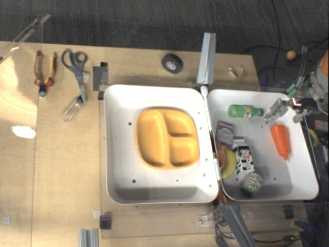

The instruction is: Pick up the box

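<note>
The box (244, 159), small and white with black markings, lies in the right bin (303, 187) near its left side, between a banana (229, 162) and the bin's bare middle. My gripper (284, 115) hovers over the upper right part of this bin, above the top end of an orange carrot (281, 140) and well up and to the right of the box. Its fingers are open and nothing is between them.
A green bottle (245, 110) lies at the right bin's top. A purple packet (224, 133) sits above the box, a green can (251, 183) below it. The left bin (121, 184) holds a yellow divided tray (167, 137). Scissors (78, 68), pliers and a tape roll lie on the bench.
</note>
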Controlling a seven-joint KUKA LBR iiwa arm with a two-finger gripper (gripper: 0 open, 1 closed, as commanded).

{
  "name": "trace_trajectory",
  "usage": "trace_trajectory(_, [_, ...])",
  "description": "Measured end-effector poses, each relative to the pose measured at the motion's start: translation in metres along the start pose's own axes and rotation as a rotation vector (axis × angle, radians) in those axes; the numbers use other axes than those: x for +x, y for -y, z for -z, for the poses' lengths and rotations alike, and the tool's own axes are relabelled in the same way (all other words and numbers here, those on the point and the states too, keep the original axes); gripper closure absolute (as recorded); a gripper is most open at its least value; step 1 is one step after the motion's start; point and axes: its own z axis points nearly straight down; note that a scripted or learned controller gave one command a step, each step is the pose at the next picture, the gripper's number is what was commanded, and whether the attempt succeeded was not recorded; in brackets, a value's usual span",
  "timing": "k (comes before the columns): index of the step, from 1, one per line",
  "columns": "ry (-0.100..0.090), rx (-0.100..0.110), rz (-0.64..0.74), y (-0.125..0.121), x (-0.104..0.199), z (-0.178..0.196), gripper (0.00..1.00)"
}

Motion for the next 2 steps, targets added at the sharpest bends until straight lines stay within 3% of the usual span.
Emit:
trace_trajectory(1, [-0.001,0.001,0.212,-0.089,0.032,-0.126,0.00])
trace_trajectory(2, [0.000,-0.010,0.235,-0.046,0.061,-0.191,0.00])
